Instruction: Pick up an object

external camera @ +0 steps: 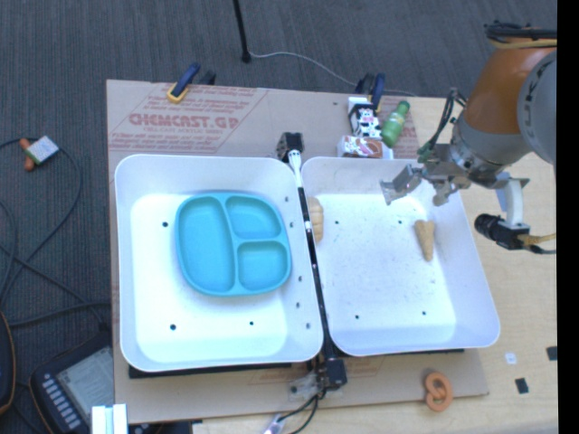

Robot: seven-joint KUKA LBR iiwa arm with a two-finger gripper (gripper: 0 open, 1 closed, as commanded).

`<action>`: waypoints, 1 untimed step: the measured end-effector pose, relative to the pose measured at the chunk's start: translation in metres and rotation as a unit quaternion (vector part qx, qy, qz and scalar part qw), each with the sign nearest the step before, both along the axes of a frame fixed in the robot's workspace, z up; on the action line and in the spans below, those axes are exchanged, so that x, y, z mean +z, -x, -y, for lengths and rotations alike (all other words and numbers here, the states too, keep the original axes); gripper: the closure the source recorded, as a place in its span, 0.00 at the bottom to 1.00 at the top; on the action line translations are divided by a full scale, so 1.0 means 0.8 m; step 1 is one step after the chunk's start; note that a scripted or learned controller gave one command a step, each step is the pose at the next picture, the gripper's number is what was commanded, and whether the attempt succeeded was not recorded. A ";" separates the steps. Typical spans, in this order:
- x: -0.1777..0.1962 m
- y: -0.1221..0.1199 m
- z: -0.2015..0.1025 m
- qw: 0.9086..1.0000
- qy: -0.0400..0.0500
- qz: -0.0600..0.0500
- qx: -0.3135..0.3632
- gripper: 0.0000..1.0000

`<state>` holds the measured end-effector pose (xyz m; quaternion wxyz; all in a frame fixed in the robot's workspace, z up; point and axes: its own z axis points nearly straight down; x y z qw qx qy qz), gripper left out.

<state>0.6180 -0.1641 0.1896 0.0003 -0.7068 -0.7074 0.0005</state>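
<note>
Claw (417,186) hovering over the right bin (470,328), fingers spread and nothing between them.

The cone (425,239) lies on the bin floor just below the claw and a touch to its right, tip pointing down the view. Off to the claw's left, a small tan piece (316,215) sits against the divider, and further left the blue plate (233,244) rests in the left bin (145,342) on the table (181,120).
</note>
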 end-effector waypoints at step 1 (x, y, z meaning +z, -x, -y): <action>-0.127 0.086 0.037 1.000 0.001 0.003 0.000 0.00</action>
